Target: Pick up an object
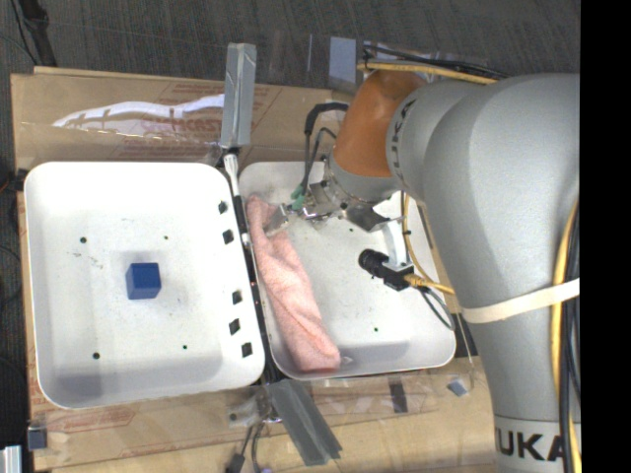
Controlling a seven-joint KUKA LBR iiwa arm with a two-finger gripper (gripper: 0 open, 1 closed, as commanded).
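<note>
Camera view: the grey two-finger gripper (286, 213) hovers at the top end of a long pink terry cloth (291, 294) lying along the right white bin's (424, 338) left wall, finger spread impossible to tell; closing on the fabric looks next.

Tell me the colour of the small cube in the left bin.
Blue; the small cube shows clearly in the camera view.

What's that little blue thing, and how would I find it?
Look at the left bin of the two white ones. A small blue cube sits on its floor, left of centre. Unlike the long pink cloth in the right bin, it is blocky and stands alone.
</note>
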